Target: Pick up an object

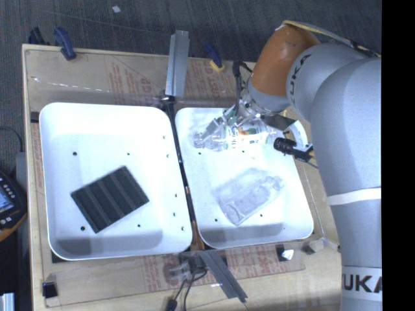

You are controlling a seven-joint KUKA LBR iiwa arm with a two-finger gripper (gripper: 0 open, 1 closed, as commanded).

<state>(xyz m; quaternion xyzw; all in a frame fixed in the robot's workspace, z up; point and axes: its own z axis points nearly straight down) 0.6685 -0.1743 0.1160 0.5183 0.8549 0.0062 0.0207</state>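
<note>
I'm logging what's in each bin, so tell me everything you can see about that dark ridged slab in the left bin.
The dark ridged slab is a flat, roughly rectangular piece, dark grey to black, with parallel ridges running along its length. It looks like matte rubber or plastic, though that is uncertain. It lies flat on the floor of the left bin, turned at a diagonal, in the bin's lower-left part. Only the bin floor touches it; it sits apart from the walls, and the gripper is over the right bin.
</note>
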